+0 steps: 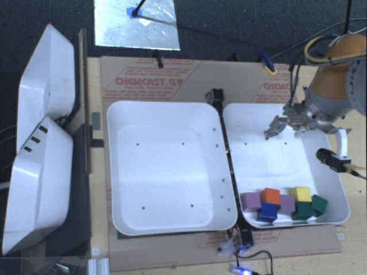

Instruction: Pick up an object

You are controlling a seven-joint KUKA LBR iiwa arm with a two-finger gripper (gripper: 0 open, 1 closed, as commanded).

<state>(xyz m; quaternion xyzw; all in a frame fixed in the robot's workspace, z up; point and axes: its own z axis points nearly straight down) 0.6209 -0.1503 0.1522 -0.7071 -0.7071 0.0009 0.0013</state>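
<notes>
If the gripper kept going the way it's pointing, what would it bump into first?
Probably the bare floor of the right bin. The gripper points down and to the left, and the blocks lie off to the near side. Depth is hard to judge.

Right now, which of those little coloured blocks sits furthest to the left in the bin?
The pale purple block. It lies at the left end of the cluster in the right white bin, beside the orange block and above the blue block.

The bench [172, 73] bears two white bins [166, 165] side by side.
</notes>
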